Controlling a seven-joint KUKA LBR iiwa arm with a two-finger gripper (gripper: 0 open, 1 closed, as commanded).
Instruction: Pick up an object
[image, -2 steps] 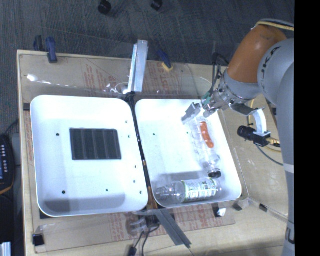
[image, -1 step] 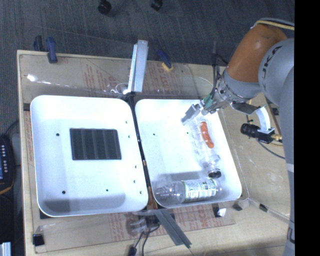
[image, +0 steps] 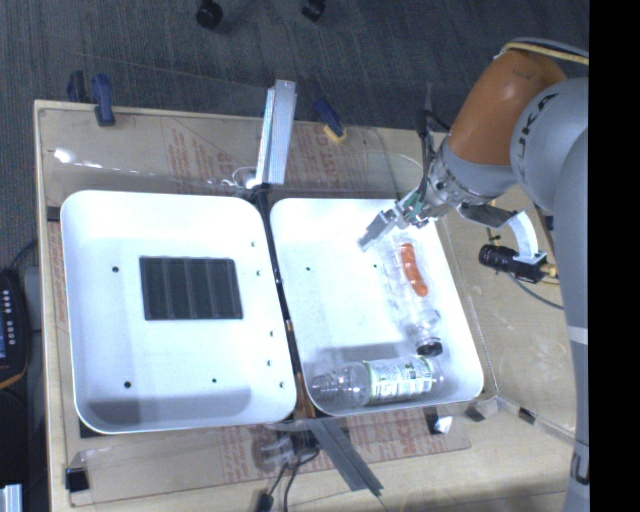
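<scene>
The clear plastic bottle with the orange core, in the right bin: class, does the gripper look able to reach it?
Probably yes. The gripper hangs just above the upper end of the clear plastic bottle with the orange core, and nothing lies over it.

Two clear plastic bottles in the right bin

A clear bottle with an orange patch (image: 408, 283) lies on its side along the right wall of the right bin (image: 330, 300), its dark cap toward the near end. A second clear bottle with a printed label (image: 378, 381) lies on its side along the near wall, just beside the first one's cap end.
</scene>
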